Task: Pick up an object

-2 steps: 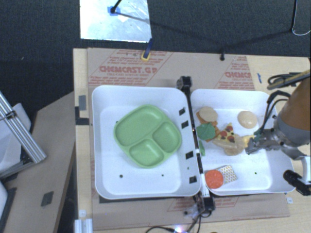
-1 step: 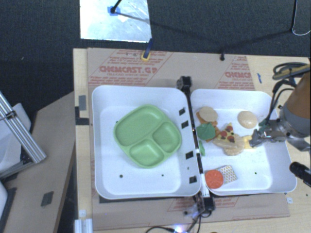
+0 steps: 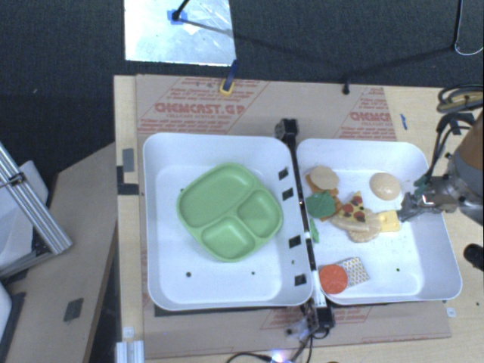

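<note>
Yellow cheese wedge [image 3: 388, 221] is seen in right bin [image 3: 435, 267], just beside gripper [image 3: 412, 206], apparently touching fingertips, not betw. them; finger gap can't be told; pizza slice [image 3: 352, 210] lies next to wedge

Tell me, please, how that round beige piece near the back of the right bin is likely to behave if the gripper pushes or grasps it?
The round beige piece looks smooth and domed, so it may slip from the fingers or roll when nudged. It seems small and probably light. It lies apart from the pizza slice, so a push should disturb little else.
</note>
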Controlling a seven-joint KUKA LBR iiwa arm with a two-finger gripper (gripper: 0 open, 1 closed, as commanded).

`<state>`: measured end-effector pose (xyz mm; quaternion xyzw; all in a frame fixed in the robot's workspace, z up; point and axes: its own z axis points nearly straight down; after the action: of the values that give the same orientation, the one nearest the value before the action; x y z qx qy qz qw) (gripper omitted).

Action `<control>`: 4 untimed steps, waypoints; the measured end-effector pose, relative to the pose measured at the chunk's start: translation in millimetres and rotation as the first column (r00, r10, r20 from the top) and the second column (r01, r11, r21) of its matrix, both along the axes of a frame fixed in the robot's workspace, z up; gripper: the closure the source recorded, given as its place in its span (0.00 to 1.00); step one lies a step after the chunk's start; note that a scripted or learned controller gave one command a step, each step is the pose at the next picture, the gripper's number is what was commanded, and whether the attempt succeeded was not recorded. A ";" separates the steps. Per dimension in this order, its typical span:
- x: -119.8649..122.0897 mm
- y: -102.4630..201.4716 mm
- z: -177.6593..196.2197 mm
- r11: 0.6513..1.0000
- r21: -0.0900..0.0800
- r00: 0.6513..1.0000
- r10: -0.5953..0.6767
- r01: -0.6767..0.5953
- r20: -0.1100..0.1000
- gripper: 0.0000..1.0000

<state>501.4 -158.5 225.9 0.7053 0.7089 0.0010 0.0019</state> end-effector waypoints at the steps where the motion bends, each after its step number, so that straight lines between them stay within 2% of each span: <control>1: 28.3 30.1 8.0 1.000 0.001 1.000 -0.002 0.002 -0.002 1.00; 2: 62.1 67.4 -5.6 1.000 0.000 1.000 -0.002 0.002 0.000 1.00; 3: 72.8 80.5 -9.7 1.000 0.001 1.000 0.000 0.000 -0.001 1.00; 4: 79.1 81.2 5.9 1.000 0.001 1.000 0.001 -0.001 -0.002 1.00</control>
<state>580.5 -77.3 231.8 0.7049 0.7093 0.0006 0.0006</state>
